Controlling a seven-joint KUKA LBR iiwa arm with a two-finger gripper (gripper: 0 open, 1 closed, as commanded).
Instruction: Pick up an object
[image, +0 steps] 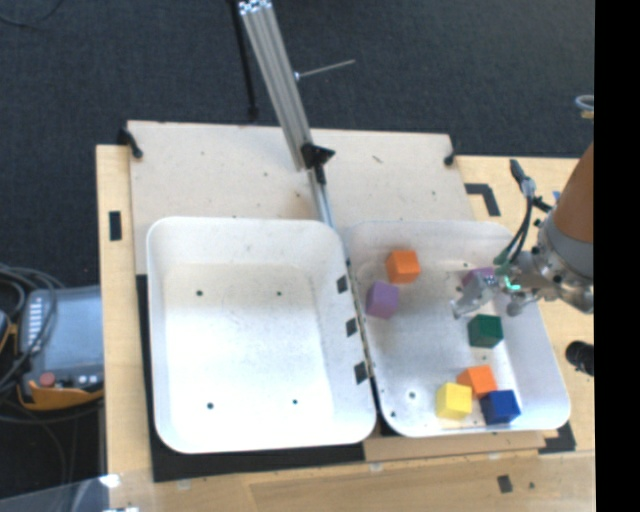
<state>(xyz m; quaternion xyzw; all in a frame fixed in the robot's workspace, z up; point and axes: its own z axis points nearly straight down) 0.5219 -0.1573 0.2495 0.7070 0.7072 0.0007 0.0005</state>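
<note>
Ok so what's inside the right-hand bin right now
The right bin holds six blocks: orange, purple, green, a smaller orange, yellow, blue. The gripper covers whatever lies beneath it.

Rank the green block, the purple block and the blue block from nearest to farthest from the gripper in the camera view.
Measured from the gripper:
1. green block, just below it in the right bin.
2. purple block, to its left, near the bin's left wall.
3. blue block, at the bin's bottom edge, beside the yellow block.
</note>
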